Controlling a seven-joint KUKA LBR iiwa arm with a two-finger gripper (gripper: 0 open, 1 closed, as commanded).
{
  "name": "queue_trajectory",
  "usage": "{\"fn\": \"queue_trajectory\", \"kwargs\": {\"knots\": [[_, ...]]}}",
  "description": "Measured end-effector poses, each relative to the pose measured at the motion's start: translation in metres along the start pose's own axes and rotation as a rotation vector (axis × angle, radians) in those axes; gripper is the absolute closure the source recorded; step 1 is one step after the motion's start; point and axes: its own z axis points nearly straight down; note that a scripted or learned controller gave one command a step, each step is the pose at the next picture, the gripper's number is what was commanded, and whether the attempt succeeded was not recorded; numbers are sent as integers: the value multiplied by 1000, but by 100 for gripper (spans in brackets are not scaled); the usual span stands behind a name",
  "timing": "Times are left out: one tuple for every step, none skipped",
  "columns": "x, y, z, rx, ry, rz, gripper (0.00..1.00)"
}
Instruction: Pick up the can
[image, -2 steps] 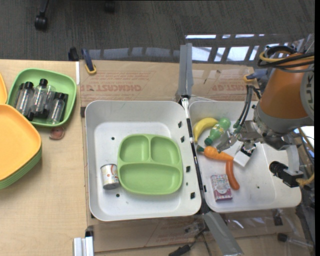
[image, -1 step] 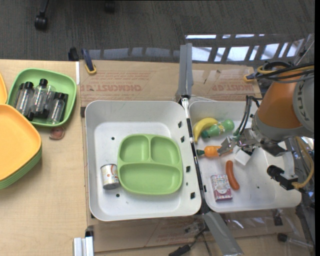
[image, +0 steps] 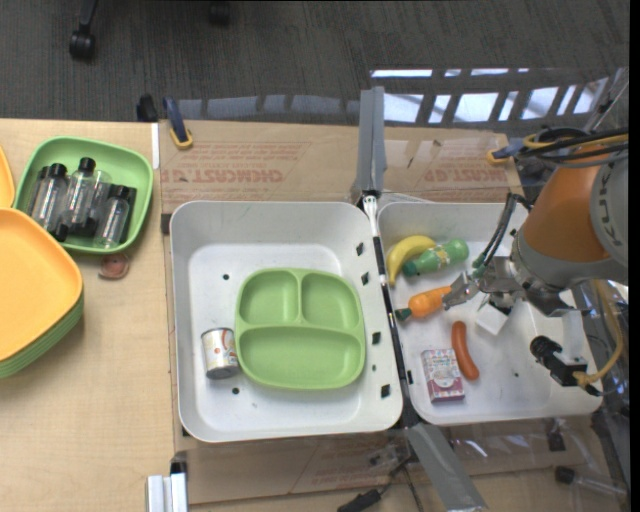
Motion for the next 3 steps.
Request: {"fn": "queue_trajectory", "kwargs": {"knots": [[5,-25,0,-6,-6,45,0],[2,-68,12,31,3,-70,0],[24,-70,-8,37,5,-149,0]]}}
